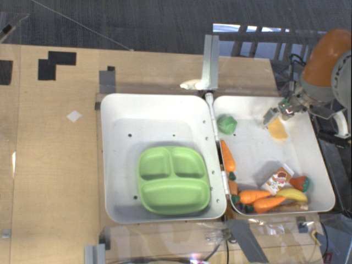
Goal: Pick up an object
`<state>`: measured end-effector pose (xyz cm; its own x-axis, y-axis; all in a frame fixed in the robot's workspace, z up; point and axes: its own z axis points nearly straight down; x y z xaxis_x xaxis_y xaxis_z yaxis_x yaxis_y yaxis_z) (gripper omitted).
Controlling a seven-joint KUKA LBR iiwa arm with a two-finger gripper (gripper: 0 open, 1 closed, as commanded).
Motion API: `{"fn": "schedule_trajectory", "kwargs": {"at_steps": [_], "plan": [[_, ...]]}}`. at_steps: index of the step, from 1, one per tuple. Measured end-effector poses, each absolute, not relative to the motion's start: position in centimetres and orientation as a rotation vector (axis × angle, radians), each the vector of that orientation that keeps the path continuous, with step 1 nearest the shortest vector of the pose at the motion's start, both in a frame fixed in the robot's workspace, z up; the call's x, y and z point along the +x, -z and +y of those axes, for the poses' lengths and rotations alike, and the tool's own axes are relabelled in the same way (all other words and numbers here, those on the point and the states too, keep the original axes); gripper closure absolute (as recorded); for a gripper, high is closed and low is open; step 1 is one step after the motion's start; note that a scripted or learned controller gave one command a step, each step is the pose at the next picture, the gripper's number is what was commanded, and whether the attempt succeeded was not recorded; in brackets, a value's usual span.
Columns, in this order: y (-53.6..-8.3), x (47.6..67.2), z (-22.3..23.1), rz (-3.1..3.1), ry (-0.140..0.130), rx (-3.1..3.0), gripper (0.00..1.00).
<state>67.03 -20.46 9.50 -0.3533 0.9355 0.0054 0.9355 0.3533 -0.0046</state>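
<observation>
A pale wooden bench stands on dark ribbed carpet and carries two shallow white plastic bins. The left bin holds a green three-compartment plastic tray. In the right bin, near its far right corner, the gripper hangs directly over a pale yellow wedge-shaped block; finger state cannot be determined. The block's orientation is unclear. A green leafy toy lies near the divider, well apart from it.
</observation>
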Motion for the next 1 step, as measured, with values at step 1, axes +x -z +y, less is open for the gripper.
{"fn": "schedule_trajectory", "kwargs": {"at_steps": [1], "plan": [[-10.71,67.55,-20.44,-2.606,0.009,-1.791,1.00]]}}
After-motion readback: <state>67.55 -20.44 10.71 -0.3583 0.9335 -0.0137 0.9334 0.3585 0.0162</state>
